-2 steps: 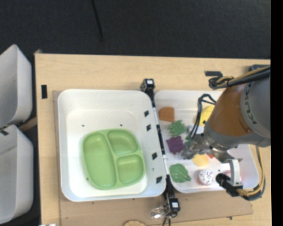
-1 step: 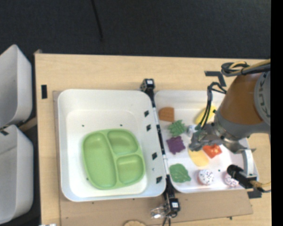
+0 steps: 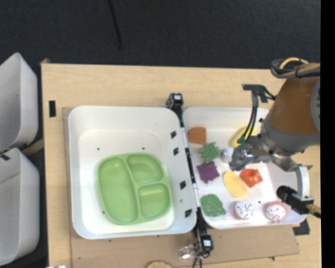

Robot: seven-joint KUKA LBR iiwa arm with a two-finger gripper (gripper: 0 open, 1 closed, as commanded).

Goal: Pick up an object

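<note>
Wood bench (image 3: 56, 166) w/ 2 white bins side by side. Left bin (image 3: 78, 138) holds a green 3-compartment tray (image 3: 134, 187). Right bin (image 3: 212, 116) holds small toys. Grey/orange arm (image 3: 293, 110) reaches in from right; gripper (image 3: 238, 158) low over right bin, can't tell its state. Red piece (image 3: 251, 177) just beside it, yellow piece (image 3: 234, 183) touching red one. Purple piece (image 3: 208, 171), 2 green pieces (image 3: 209, 151) (image 3: 213, 205), brown block (image 3: 197, 135), 2 speckled balls (image 3: 244, 209) (image 3: 275, 211) near front.

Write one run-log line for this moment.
arm: over right bin | gripper: low beside red piece, yellow piece | nothing seen held | left bin: green tray
</note>
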